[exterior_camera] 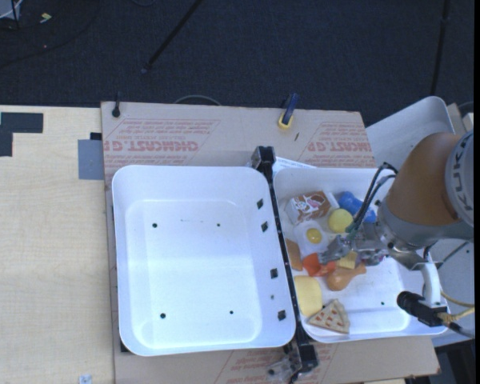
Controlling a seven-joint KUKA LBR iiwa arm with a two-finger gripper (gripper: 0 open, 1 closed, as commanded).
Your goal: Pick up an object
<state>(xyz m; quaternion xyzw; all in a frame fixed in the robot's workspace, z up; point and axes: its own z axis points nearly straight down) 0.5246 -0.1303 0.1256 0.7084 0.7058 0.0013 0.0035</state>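
The gripper [346,256] sits low over the toy food [324,238] in the right bin [384,314], positioned to grab; whether it's spread, I cannot tell.

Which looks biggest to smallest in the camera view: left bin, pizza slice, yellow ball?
1. left bin, by far the largest.
2. pizza slice.
3. yellow ball, somewhat smaller than the slice.

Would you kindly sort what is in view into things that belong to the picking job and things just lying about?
Job:
claw
right bin
pizza slice toy
yellow ball
fried egg toy
orange piece

Lying about:
left bin
yellow clamp
cardboard sheet
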